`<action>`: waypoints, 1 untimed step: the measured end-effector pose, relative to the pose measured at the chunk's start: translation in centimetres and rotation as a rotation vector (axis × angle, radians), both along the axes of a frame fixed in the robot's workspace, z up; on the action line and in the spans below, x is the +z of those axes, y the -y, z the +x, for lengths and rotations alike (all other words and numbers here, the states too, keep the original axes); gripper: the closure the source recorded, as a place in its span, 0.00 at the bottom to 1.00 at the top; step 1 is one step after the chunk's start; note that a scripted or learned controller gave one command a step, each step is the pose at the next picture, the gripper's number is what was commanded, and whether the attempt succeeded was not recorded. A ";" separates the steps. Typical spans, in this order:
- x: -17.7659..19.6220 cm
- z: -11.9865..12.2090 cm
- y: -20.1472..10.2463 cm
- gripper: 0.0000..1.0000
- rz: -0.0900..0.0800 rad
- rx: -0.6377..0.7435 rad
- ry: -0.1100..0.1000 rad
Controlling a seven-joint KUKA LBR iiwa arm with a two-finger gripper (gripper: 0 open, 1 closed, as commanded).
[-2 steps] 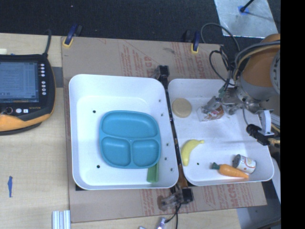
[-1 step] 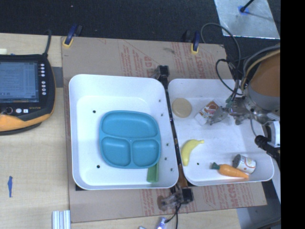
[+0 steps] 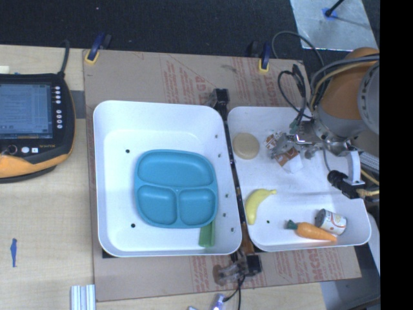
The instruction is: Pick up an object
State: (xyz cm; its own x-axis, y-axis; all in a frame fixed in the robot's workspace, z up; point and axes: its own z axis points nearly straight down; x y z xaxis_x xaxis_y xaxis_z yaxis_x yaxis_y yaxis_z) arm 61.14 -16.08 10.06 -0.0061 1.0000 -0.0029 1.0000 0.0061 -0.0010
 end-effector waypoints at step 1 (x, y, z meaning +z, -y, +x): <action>-0.8 2.4 -4.1 0.00 0.001 0.001 -0.001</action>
State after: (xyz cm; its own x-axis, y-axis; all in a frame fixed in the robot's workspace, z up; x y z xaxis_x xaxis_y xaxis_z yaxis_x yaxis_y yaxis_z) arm 63.52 -11.93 9.23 -0.0071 1.0000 -0.0017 1.0000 0.0071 -0.0024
